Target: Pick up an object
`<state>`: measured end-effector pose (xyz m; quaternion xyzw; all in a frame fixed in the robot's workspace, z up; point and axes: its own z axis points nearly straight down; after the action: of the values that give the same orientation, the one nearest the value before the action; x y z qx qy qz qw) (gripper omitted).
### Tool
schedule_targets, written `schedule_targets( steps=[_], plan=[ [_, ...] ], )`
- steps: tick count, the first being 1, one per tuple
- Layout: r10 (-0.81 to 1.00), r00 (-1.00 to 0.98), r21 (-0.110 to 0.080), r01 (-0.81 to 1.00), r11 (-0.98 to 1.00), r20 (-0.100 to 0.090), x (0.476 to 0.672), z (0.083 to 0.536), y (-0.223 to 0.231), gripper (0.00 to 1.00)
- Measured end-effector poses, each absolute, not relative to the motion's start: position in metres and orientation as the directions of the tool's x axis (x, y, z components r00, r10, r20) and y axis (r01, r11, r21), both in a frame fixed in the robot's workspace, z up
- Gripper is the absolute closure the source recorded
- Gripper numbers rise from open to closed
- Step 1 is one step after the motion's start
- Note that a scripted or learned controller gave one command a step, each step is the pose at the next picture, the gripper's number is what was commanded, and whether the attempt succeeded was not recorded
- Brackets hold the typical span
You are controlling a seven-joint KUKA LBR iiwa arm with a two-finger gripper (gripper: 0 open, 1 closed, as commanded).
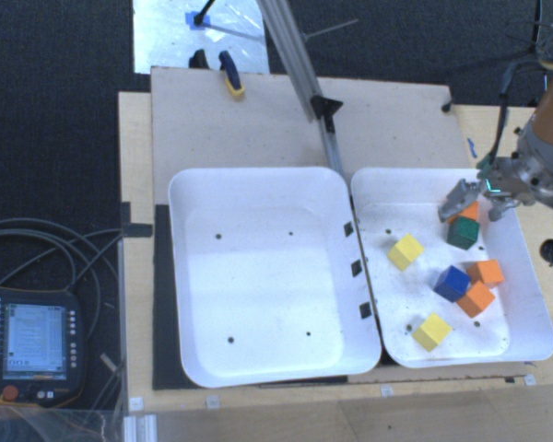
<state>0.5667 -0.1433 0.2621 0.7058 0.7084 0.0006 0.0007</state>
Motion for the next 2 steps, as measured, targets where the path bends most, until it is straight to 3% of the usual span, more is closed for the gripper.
schedule_targets(
  steps=[2],
  plan=[
    [1.0, -0.002, -0.003, 1.0, 0.002, 0.001, 0.558, 0.159, -0.142, 0.0]
  ],
)
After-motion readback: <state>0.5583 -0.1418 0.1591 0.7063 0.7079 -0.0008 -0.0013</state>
